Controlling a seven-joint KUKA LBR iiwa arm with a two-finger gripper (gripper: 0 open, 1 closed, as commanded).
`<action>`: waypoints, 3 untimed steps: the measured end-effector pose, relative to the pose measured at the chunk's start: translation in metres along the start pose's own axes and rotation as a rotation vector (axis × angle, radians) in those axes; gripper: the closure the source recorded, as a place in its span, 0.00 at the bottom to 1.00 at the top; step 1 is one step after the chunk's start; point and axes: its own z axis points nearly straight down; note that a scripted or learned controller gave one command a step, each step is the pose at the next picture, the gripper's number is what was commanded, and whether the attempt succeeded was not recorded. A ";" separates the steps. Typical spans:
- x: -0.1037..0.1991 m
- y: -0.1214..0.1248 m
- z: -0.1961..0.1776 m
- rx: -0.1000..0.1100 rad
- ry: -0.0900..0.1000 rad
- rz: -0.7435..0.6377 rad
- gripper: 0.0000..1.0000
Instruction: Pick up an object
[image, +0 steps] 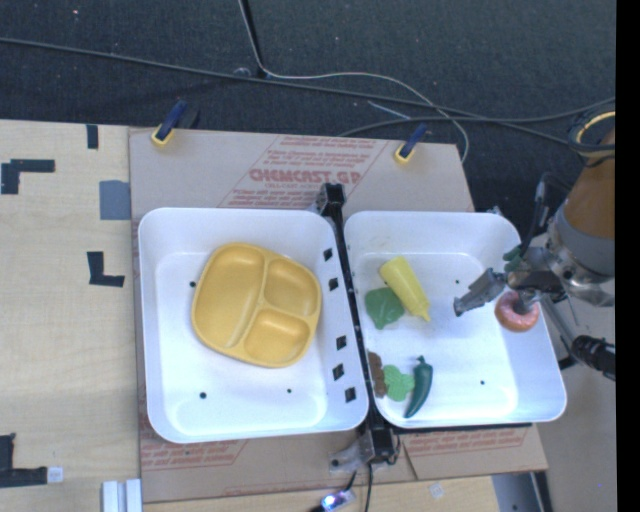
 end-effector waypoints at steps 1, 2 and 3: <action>0.000 0.002 -0.006 -0.011 -0.002 -0.004 0.00; 0.005 0.011 0.045 -0.007 -0.002 -0.004 0.00; 0.004 0.010 0.089 -0.007 -0.002 -0.003 0.00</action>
